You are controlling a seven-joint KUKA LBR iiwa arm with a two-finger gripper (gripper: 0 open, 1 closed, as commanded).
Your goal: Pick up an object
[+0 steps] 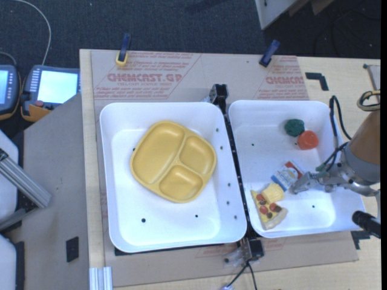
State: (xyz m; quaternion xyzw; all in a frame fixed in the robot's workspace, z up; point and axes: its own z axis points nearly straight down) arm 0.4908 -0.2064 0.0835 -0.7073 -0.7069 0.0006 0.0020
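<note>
My gripper reaches in from the right, low over the right bin. Its tip lies just right of a small blue, white and red packet. A yellow block and a toy pizza slice lie just left of and below the tip. Farther back in the same bin sit a green object and an orange-red ball. Nothing shows in the gripper's grasp.
The left bin holds a yellow divided plate. A black divider with a clamp runs between the bins. Cables hang by the arm on the right. A blue clamp and a yellow-and-blue clamp sit on the bench's back edge.
</note>
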